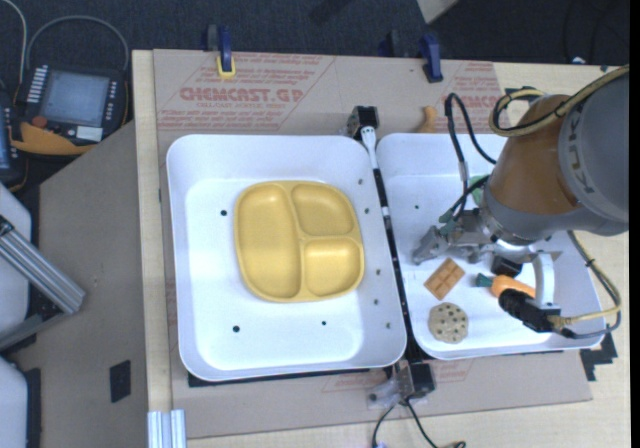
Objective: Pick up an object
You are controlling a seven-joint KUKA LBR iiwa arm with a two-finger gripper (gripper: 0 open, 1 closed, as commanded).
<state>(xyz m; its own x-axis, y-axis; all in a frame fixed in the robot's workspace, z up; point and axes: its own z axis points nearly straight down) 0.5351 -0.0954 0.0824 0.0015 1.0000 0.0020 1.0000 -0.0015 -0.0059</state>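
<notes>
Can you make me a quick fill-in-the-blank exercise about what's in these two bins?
1. The yellow divided plate lies in the ___ bin.
2. The plate has ___ compartments.
3. The round cookie lies in the ___ bin.
4. The gripper hangs over the ___ bin.

Missing words: left; three; right; right

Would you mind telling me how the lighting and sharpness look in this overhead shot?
Camera view: even, bright light; the shallow white left bin is nearly washed out, its rim faint; the yellow sectioned plastic plate casts barely any shadow; the round tan cookie is soft; the end effector sits shaded under the grey arm.
</notes>
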